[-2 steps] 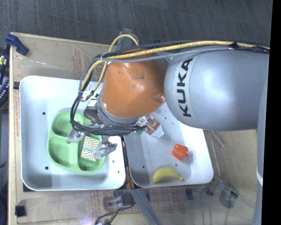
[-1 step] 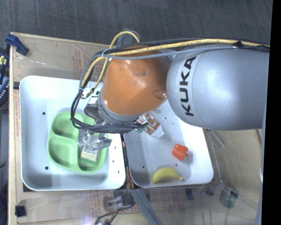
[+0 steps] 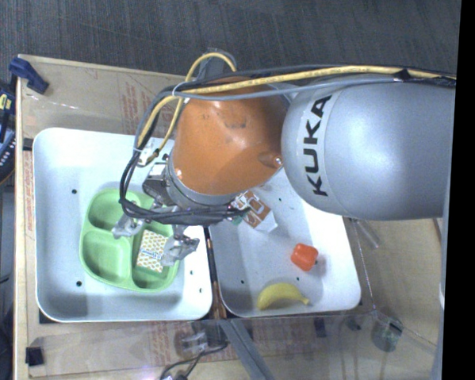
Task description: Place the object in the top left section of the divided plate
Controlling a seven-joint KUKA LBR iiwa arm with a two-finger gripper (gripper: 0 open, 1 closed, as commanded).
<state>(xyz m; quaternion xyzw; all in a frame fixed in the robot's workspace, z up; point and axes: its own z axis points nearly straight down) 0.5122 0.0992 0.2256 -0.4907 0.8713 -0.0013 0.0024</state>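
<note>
A green divided plate (image 3: 99, 245) lies in the left bin (image 3: 52, 175). A small white packet with a yellow pattern (image 3: 151, 250) rests in the plate's lower right part. My gripper (image 3: 153, 239) hangs right above that packet, and the orange wrist hides the plate's upper right part. One fingertip (image 3: 127, 229) stands left of the packet and the other to its right. The fingers are open, wider apart than the packet, and I see a gap on each side of it. The plate's top left section (image 3: 108, 206) shows bare green.
The right bin (image 3: 342, 246) holds a red-orange object (image 3: 304, 257), a yellow banana (image 3: 281, 296) and a brown-and-white packet (image 3: 255, 210). The large grey arm body (image 3: 367, 136) covers the upper right. A blue clamp (image 3: 28, 72) sits at the bench's top left corner.
</note>
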